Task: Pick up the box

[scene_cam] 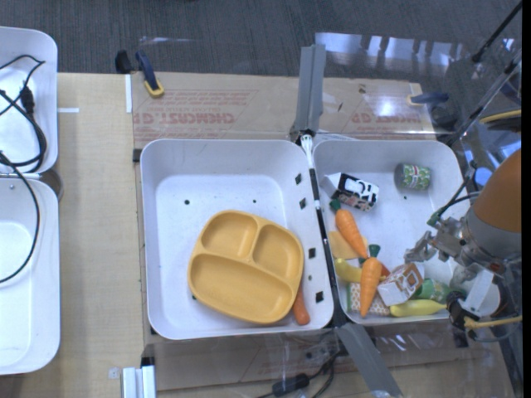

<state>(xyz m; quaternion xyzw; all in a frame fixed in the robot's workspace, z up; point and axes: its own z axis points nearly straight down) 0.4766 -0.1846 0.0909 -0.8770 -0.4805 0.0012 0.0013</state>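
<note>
A small brown-and-white printed cardboard box (pixel 401 282) lies tilted near the front of the right-hand shallow white bin (pixel 448 160), resting amid a clutter of toy food. An orange plastic carrot (pixel 368 284) stands against its left side, a yellow plastic banana (pixel 417 308) lies just in front of it, and a green toy piece (pixel 435 289) sits at its right. A second orange carrot (pixel 351 231) slants farther back, beside a pale yellow wedge (pixel 341 246). Toward the rear of the bin rest a black-and-white toy vehicle (pixel 358 191) and a green printed can (pixel 413 177) on its side. The grey metal claw (pixel 431 248) of the arm hovers just right of the box, near its upper corner; whether its fingers are spread or closed cannot be made out. In the left-hand white bin (pixel 166 222), a yellow divided plastic plate (pixel 246 265) lies flat, with a small orange carrot (pixel 300 309) touching its front right edge. Both bins sit side by side on a tan cardboard-covered worktop (pixel 99 222).
</note>
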